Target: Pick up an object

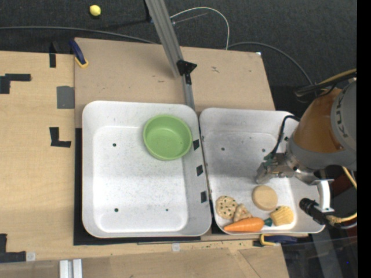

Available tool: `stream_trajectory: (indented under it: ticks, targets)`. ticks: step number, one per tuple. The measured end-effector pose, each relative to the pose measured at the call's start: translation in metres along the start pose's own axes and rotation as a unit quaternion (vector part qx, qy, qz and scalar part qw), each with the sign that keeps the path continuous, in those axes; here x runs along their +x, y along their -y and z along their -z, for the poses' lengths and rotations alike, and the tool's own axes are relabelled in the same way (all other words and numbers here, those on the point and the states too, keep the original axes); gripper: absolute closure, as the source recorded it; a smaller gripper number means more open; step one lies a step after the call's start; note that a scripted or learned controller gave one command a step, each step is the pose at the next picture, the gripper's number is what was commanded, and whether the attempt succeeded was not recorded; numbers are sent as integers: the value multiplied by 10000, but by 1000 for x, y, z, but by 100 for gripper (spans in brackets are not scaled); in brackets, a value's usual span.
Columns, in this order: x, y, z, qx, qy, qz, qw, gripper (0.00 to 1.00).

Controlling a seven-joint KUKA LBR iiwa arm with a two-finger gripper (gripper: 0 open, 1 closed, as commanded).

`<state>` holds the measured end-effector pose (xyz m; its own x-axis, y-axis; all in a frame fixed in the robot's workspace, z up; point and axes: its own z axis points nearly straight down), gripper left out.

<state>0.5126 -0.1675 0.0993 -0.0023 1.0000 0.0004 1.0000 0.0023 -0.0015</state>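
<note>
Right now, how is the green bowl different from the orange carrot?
The green bowl is round and hollow; the carrot is long and pointed. The bowl looks much bigger than the carrot. The bowl sits alone in the left bin; the carrot lies in the right bin along its near edge, crowded by a cookie and other toy foods. The gripper hovers near the carrot's bin, far from the bowl. Both rest inside white bins.

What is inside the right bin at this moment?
In the right bin: a cookie, a round tan piece, a carrot, a yellow piece. The tool and arm cover part of its right side.
</note>
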Motion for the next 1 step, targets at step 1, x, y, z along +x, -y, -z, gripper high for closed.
stream_trajectory:
  ticks: [1]
  targets:
    - [-1, 3, 62, -26, 8, -5, 10000, 100]
